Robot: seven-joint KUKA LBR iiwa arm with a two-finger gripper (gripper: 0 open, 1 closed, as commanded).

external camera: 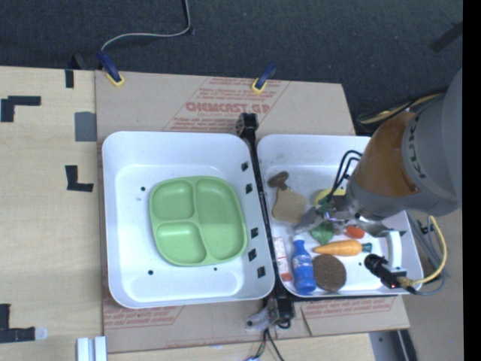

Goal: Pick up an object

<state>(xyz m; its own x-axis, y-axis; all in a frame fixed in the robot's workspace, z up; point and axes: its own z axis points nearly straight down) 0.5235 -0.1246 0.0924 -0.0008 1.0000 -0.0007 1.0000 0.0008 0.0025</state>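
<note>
Gripper (322, 218) low in right bin (301, 150) | jaw state: cannot tell | carrot (340, 248) at 5 o'clock | advise: centre on one item, avoid neighbours.

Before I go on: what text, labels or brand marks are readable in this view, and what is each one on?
"CHEMCAST GP" in red on the brown cardboard sheet under the two white bins; the smaller red lines beneath it are too blurred to read.
The blue plastic bottle in the right white bin carries a label, too small to read.
The flat white packet with red marks beside it is also illegible.
</note>
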